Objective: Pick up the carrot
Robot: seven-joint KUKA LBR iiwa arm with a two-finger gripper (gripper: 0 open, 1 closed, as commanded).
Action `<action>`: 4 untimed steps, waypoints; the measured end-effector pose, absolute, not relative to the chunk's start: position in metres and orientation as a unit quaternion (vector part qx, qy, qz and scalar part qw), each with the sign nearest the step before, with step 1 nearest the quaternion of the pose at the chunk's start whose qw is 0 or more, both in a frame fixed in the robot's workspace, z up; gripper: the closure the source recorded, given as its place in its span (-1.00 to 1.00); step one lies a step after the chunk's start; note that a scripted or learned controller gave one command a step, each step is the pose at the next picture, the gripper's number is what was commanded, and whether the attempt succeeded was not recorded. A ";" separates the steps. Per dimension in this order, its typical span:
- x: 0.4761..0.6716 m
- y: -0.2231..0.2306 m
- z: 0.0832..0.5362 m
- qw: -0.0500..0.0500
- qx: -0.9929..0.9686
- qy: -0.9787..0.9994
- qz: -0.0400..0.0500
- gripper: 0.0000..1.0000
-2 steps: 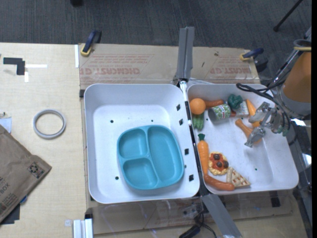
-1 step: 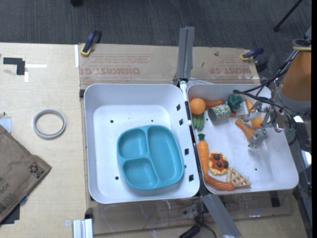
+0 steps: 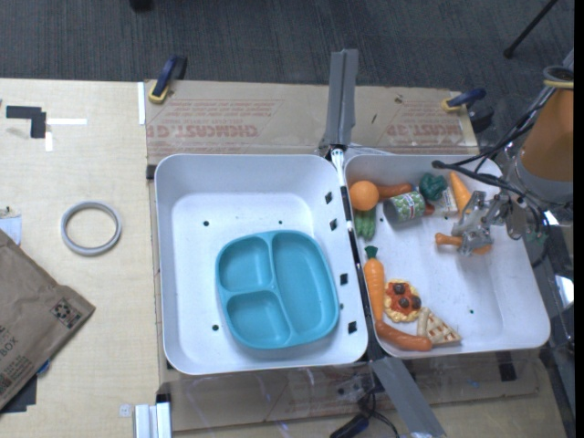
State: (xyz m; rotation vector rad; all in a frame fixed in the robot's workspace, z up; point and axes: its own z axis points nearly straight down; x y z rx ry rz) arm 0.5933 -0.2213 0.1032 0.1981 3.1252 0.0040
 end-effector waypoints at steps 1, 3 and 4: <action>0.593 -0.221 0.103 0.005 0.063 0.998 0.001 -1.00; 0.581 -0.217 0.094 0.003 0.269 0.963 0.003 -1.00; 0.582 -0.218 0.104 0.005 0.269 0.963 0.001 1.00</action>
